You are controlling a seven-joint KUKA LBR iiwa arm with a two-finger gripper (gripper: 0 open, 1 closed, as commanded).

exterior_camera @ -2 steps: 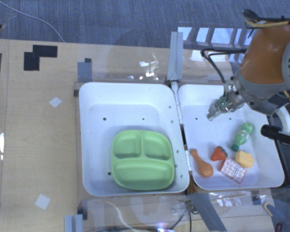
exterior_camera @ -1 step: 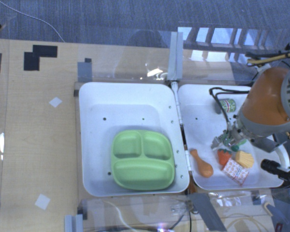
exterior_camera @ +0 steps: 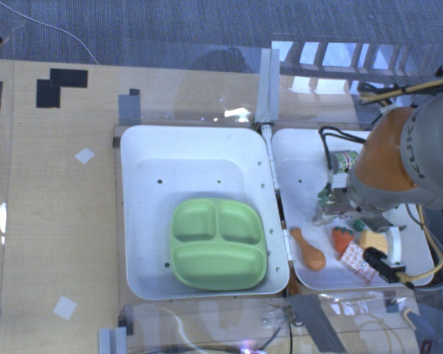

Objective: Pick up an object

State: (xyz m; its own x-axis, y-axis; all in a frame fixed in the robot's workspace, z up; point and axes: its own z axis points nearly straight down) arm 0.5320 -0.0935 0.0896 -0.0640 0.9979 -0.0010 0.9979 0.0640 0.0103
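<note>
In the right bin (exterior_camera: pixel 303 161) lie a brown toy drumstick (exterior_camera: pixel 308 249), a red and orange toy vegetable (exterior_camera: pixel 342 239), a yellow block (exterior_camera: pixel 371 240) and a red and white packet (exterior_camera: pixel 359 264). A small can (exterior_camera: pixel 345 160) sits near the back, partly behind the arm. My gripper (exterior_camera: pixel 329 212) hangs low over the middle of this bin, just above and left of the red vegetable and behind the drumstick. Nothing is visibly held by it.
The left bin (exterior_camera: pixel 155 153) holds a green divided plate (exterior_camera: pixel 218 243) at its front. The grey arm with its orange band (exterior_camera: pixel 387 157) covers the right bin's right side. Black cables (exterior_camera: pixel 332 135) loop over the bin's back. A ridge (exterior_camera: pixel 275 198) divides the two bins.
</note>
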